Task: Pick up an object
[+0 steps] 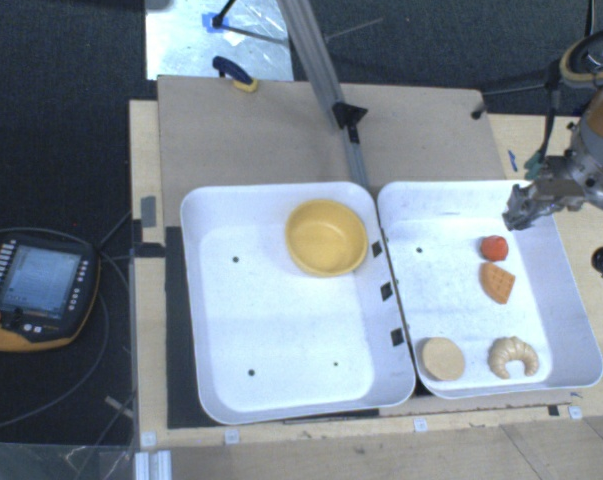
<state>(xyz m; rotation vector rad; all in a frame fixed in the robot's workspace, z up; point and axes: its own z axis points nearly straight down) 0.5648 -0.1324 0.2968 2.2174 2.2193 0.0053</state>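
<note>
The gripper (522, 208) is hanging over the far right corner of the right bin (571, 313), and whether it is spread or pressed together I cannot tell, since it is showing as a small dark shape from above; nothing is visibly sitting in it. Taking the red ball (494, 248) as the landmark: the gripper is sitting just beyond it and slightly to its right; the orange wedge (498, 284) is lying just in front of it; the croissant (513, 356) is lying further toward the near edge, and the round biscuit (443, 359) is lying near that edge too, off to the ball's left; the yellow bowl (327, 237) is resting well to the ball's left, in the left bin (231, 358). In my judgement the arm is lining up for a pick, and the ball is looking like the closest candidate; doing it well would mean centring straight above the ball before dropping, closing across its widest part, since a round thing is liable to roll away, and keeping clear of the wedge and the bin wall. No brand, label or writing is readable anywhere.
</note>
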